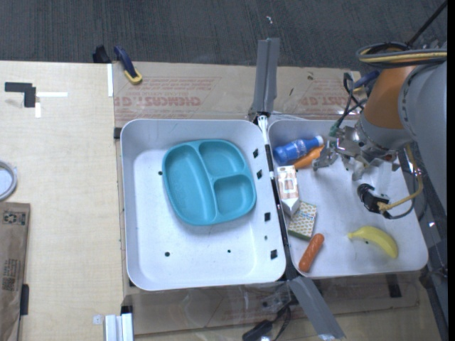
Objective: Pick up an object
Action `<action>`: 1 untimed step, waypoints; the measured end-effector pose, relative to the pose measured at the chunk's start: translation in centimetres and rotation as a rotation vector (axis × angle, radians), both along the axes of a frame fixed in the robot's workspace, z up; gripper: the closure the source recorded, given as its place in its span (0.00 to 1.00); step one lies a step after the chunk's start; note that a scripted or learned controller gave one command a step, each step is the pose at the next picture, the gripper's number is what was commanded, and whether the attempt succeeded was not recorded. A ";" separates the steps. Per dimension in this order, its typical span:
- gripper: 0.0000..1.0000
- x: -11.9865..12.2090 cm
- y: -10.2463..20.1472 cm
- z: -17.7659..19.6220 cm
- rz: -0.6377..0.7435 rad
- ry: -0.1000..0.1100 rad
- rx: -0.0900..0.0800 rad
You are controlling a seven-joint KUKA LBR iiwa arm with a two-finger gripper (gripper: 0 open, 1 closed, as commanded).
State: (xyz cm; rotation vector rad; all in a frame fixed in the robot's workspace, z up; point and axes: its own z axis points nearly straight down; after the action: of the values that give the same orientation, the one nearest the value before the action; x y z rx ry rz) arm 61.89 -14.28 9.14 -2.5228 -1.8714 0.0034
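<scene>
Pincer (340,153) state, cannot tell; I see orange carrot (307,160) just left, long axis pointing at it.

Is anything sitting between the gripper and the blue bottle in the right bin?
Nothing visible does. The gripper hangs just right of the blue bottle, near its cap end. An orange carrot-like piece lies beside the bottle, slightly below the direct line.

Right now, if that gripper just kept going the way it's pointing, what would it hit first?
Probably the bare floor of the right bin: the gripper seems to point down, with the blue bottle just beside it. Depth is hard to judge.
</scene>
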 end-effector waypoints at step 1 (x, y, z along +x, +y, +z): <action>0.00 3.3 2.7 -0.4 -0.016 0.027 -0.001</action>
State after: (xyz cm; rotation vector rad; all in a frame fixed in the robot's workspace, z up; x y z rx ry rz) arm 65.16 -11.58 8.74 -2.5252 -1.8420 0.0376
